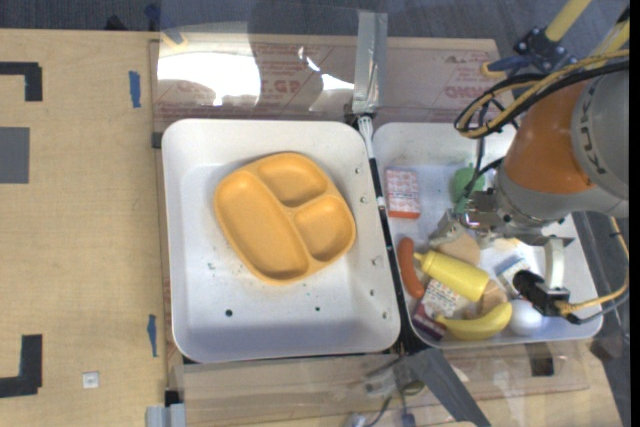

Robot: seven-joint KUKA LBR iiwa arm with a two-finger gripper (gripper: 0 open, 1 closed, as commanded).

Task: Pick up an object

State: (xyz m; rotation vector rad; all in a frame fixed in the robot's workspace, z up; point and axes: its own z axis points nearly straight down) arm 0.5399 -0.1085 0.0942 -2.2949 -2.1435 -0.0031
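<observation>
You see two white bins side by side on the bench. In the left bin [190, 245] lies a yellow divided plate [285, 215] with three compartments, a little tilted, near the middle of the bin floor. The right bin [435, 155] holds the loose objects. A small box with a red and white label [402, 192] lies near the bin's left wall, in the upper part. Below it, a red sausage-shaped piece [409, 267] lies along the same wall. Just beside it you find a yellow bottle [455, 273], lying on its side, and under the bottle a banana [478, 323] curves along the near edge of the bin, with a dark packet [433, 305] touching its left end. A white round thing [526, 317] sits just to the right of the banana. A green object [464, 183] is partly hidden behind the arm. The arm [565, 150] comes in from the right and hangs over the right bin. The gripper [487, 220] is low above the bottle, but you cannot tell how it stands or if it has anything.
</observation>
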